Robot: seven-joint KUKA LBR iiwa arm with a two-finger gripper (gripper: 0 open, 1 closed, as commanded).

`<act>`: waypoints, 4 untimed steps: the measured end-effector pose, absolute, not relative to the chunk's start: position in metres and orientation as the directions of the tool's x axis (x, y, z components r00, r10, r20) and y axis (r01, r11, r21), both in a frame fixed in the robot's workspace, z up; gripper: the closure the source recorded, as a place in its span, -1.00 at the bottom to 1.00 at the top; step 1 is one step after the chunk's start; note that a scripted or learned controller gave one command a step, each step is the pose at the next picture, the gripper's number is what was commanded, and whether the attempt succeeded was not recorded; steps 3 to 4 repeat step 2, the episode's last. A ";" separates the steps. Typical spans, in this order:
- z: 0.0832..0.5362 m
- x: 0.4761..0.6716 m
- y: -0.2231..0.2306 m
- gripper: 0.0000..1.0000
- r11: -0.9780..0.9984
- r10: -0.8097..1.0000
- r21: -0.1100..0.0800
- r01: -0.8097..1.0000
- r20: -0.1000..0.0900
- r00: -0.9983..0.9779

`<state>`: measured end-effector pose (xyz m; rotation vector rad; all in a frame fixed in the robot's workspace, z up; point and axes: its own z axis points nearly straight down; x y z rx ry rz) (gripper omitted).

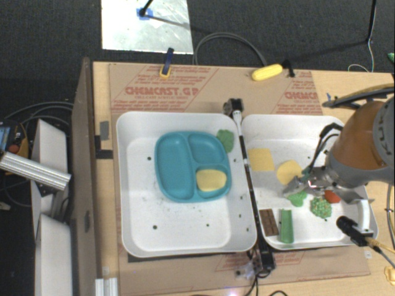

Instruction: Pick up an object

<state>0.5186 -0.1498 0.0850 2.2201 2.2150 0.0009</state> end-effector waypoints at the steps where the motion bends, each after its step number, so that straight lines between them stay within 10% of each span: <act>1: 0.095 0.519 -0.146 1.00 0.001 1.000 0.004 1.000 0.000 -0.001; 2: 0.190 0.566 -0.055 1.00 0.014 1.000 0.012 1.000 0.000 -0.014; 4: 0.190 0.566 -0.055 1.00 0.014 1.000 0.012 1.000 0.000 -0.014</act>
